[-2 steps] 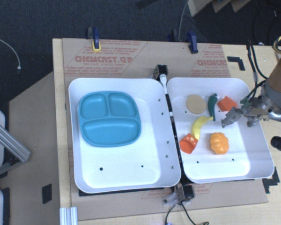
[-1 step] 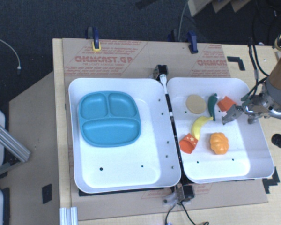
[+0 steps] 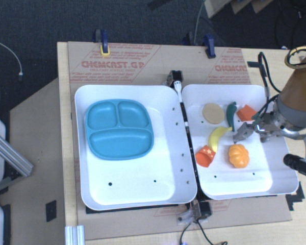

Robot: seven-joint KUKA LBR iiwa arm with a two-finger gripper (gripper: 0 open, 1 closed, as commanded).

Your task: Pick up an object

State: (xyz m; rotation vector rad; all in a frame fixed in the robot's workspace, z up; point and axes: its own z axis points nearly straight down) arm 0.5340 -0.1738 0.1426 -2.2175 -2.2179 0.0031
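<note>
Left bin (image 3: 132,190): blue tray (image 3: 120,129). Right bin (image 3: 234,185): banana (image 3: 218,137), orange fruit (image 3: 238,156). Board (image 3: 66,137) printed "CHEMCAST GP". Gripper (image 3: 246,131) state indeterminable.

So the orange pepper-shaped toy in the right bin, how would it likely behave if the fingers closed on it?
The orange pepper looks rounded and lobed, so it could roll or squirt sideways. Its smooth, glossy skin suggests hard, light plastic, probably slippery. The gripper sits just above it, near the banana.
</note>
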